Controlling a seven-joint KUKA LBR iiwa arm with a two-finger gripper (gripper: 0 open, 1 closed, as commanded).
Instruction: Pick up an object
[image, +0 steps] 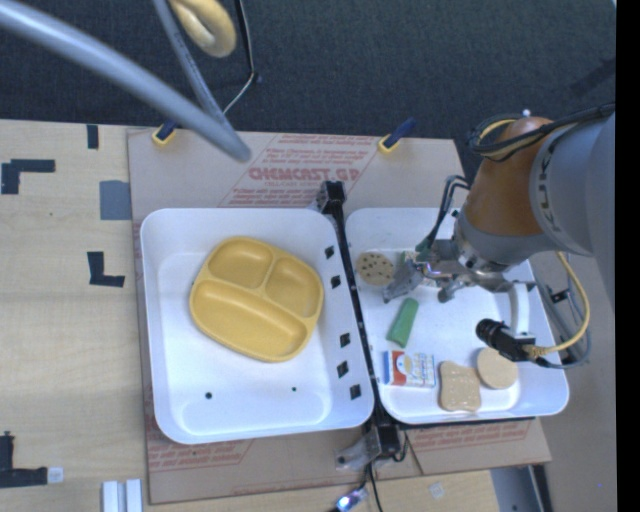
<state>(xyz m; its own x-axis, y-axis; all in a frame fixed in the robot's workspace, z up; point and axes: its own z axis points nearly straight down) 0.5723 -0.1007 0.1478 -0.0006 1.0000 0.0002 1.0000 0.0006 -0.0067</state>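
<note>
Two white bins are seen side by side on the desk. The left bin (160, 330) holds a yellow tray (257, 297) with three compartments. The arm (520, 195) is reached in from the right over the right bin (545, 400). The gripper (402, 280) is lowered near that bin's left part, between a round cookie (374, 266) and a green block (404, 322); whether the jaws are open or closed cannot be told. Nothing is seen held. Along the near wall lie a small carton (411, 369), a toast slice (460, 387) and a round bun (496, 369).
</note>
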